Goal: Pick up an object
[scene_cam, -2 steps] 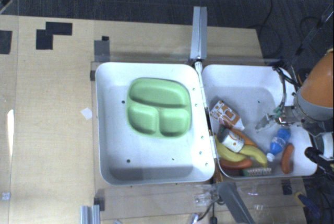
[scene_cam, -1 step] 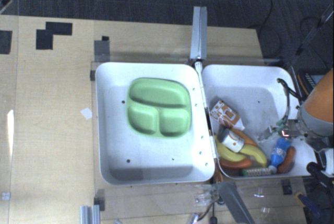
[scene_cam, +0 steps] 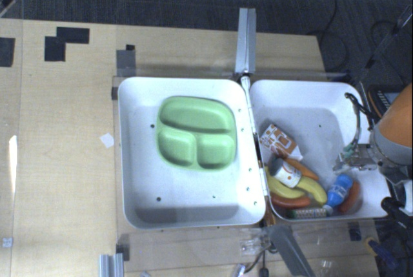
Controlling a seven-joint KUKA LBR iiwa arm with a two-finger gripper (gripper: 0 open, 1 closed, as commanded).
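White bins: two shallow bins sit side by side on the wooden tabletop (scene_cam: 64,159), split by a metal rail (scene_cam: 246,43).
Left bin (scene_cam: 139,205): holds one pale green tray (scene_cam: 195,132) with three compartments, lying near the bin's middle.
Right bin (scene_cam: 310,101): holds a heap of small things crowded into its near half.
Heap contents: a brown-and-white carton (scene_cam: 280,141) tilted at the top; a small bottle with a dark cap and orange body (scene_cam: 290,170) just below it; a yellow banana (scene_cam: 300,190) curving under that; a red sausage-like piece (scene_cam: 298,202) along the banana's lower edge; a blue bottle (scene_cam: 339,192) to the right, resting against a reddish-brown curved thing (scene_cam: 353,199).
Task things: any of the heap; all lie in the bin, touching or overlapping one another.
Arm: the orange band (scene_cam: 399,124) and grey wrist enter at the right edge, over the right bin's wall.
Gripper (scene_cam: 353,159): sits just above the blue bottle, near the bin's right side; small and blurred, so whether it is spread or closed I cannot tell.
Hard to make out: the reddish-brown thing is partly covered by the blue bottle; the arm is cut off at the right edge.
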